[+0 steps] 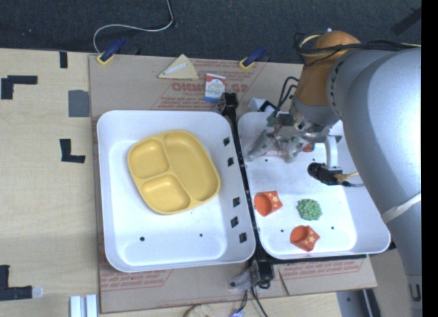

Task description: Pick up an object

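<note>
The right bin [342, 240] holds three small things near its front: an orange block [267, 203], a green bumpy ball [309, 208] and a red-orange block [304, 237]. My gripper [275, 148] is low over the far left part of this bin, well behind those things and apart from them. I see nothing between its fingers from this angle. A small red bit [309, 147] shows just right of the gripper, partly hidden by the wrist. The grey arm [383, 117] covers the right side of the bin.
The left bin [116, 233] holds a yellow divided plate [174, 170]. Behind the bins, on the cardboard, stand a small red and white carton [215, 88] and a pale wedge [179, 69]. Black clips line the wall between the bins [236, 203].
</note>
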